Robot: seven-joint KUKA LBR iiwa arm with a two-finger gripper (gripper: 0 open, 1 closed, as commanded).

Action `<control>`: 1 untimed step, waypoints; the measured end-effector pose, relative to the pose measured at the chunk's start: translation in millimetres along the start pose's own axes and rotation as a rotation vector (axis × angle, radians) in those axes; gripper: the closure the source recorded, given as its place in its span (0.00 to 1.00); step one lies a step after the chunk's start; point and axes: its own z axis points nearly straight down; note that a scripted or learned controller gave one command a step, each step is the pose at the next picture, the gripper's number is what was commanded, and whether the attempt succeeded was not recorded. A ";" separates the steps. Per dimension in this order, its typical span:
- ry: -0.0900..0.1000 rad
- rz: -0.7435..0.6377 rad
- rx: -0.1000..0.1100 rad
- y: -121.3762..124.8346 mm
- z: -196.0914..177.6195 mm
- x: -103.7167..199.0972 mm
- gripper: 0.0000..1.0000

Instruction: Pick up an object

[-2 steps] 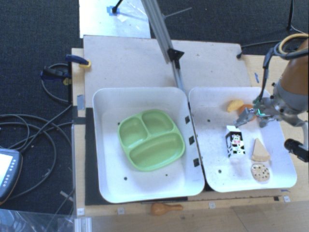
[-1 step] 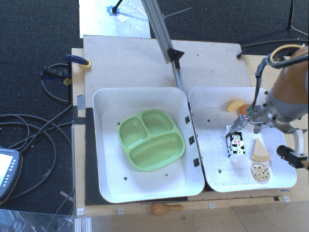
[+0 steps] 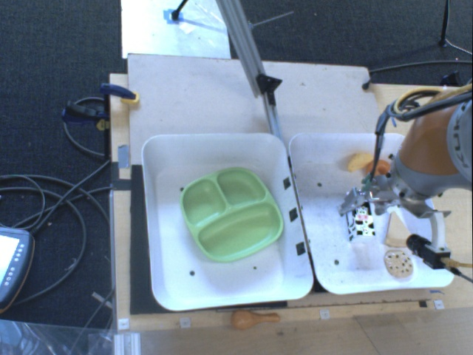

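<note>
1. Gripper [image 3: 361, 214] placement is seen at the centre right of the frame, low inside the right bin [image 3: 325, 272], at the end of the grey arm [image 3: 432, 157] with its orange band.
2. A small white block with dark spots [image 3: 362, 226] lies directly under the gripper, on the bin floor; it is judged to be the target.
3. How far the gripper is opened cannot be told, and no object is seen held in it.
4. Other candidates are noted nearby: a round speckled cookie [image 3: 399, 263] at the lower right, a pale wedge [image 3: 395, 231] just beside the block, and a yellow-orange piece [image 3: 362, 161] above.
5. For a sound pick, the block should be centred beneath the gripper, squeezed on its narrow sides, and raised straight up.
6. The pale wedge should be kept out of the grasp.
7. A green divided plate [image 3: 233, 213] sits in the left bin [image 3: 170, 272], well apart.
</note>
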 end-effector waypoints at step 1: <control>-0.001 0.000 -0.002 0.2 32.2 0.1 0.00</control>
